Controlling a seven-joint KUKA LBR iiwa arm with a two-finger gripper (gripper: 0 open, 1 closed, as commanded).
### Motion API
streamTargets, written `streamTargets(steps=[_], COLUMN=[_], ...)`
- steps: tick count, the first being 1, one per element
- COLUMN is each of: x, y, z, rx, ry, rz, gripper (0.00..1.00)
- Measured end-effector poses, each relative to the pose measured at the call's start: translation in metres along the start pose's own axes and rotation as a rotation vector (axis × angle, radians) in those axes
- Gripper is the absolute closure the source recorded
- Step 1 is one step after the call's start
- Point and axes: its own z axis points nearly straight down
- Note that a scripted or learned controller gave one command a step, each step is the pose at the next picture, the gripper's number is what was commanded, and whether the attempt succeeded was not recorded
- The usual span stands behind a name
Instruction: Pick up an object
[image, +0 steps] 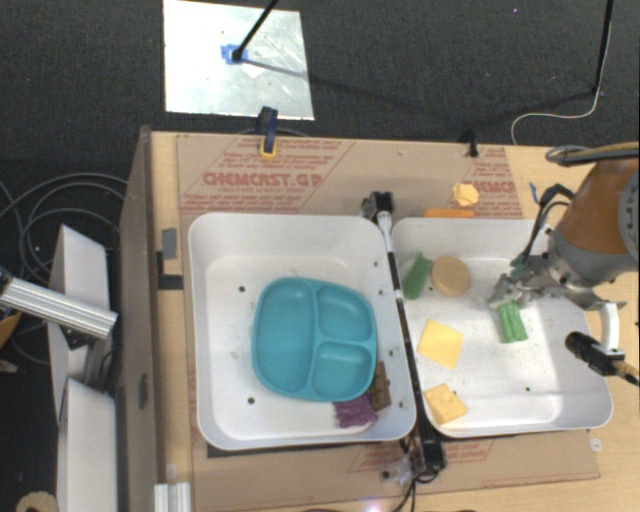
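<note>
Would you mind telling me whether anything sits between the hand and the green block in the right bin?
Nothing visible does. The hand hangs right above the green block's upper end in the right bin; the yellow tiles and tan disc lie off to its left.

One fixed camera above the bench (300, 165), looking down aslant, both bins (215, 330) in frame

The two shallow white plastic bins (300, 235) look smooth with a slight sheen. The teal divided plate (314, 338) is smooth, glossy plastic. The bench top (330, 170) is brown cardboard, matt, with red print. Small green (511, 322) and yellow blocks (440, 343) look matt, perhaps foam or soft plastic; the view is too coarse to be sure. A bright metal bar (60, 308) shines at the left. The floor (70, 80) looks like dark, rough carpet.
</note>
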Motion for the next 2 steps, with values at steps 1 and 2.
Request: streamTargets(steps=[1,2], x=[0.109,0.186], y=[0.032,0.000], z=[-0.018,-0.092], rx=[0.002,0.002], ry=[0.005,0.005], rz=[-0.013,-0.010], gripper=[1.00,1.00])
